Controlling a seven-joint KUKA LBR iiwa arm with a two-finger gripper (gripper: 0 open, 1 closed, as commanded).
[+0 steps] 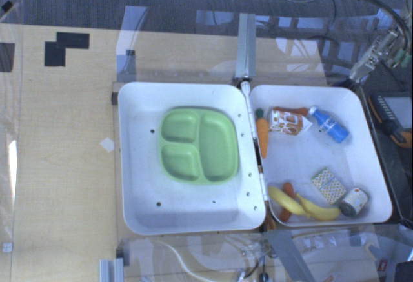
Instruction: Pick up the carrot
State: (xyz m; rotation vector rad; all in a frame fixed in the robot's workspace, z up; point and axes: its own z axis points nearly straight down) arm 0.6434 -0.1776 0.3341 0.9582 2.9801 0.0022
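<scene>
Carrot (261,134): orange, green-topped, lying against right bin's (368,122) left wall. Gripper (374,58) sits beyond the bin, touching nothing. Finger spread cannot be determined.

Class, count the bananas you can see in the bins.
2: one banana and a second banana, both along the right bin's near edge. Part of either may be hidden where they overlap.

Orange carrot (261,135); green plate (197,145); yellow banana (303,205); blue bottle (329,125).
</scene>
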